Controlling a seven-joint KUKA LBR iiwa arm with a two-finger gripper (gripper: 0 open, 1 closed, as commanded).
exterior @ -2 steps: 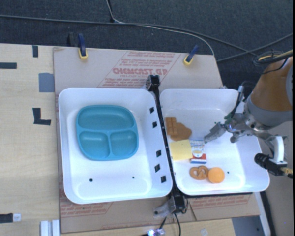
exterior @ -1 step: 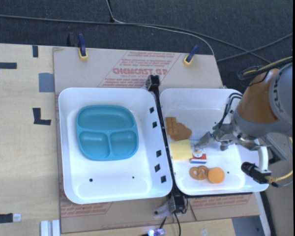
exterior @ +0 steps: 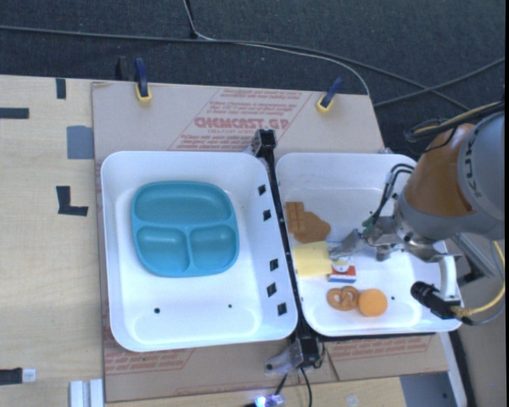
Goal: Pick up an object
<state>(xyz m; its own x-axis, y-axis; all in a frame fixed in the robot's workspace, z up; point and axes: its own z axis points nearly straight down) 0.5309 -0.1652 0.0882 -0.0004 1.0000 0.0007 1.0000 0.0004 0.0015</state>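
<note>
I am seeing the gripper (exterior: 349, 246) hanging right of centre, touching the yellow block (exterior: 310, 259); finger state: I cannot tell.

Dark carpet (exterior: 339, 15) behind wooden bench (exterior: 34, 253)

1. The bench (exterior: 34, 253) has a pale wood-grain top with dark markings.
2. A brown cardboard sheet (exterior: 237, 117) with red print lies flat on the bench.
3. The left bin (exterior: 119, 253) sits on the cardboard sheet.
4. The right bin (exterior: 331, 172) sits on the sheet too, touching the left bin's right side.
5. Two yellow-tipped clamps (exterior: 142, 83) grip the sheet's far edge, beyond the left bin.
</note>
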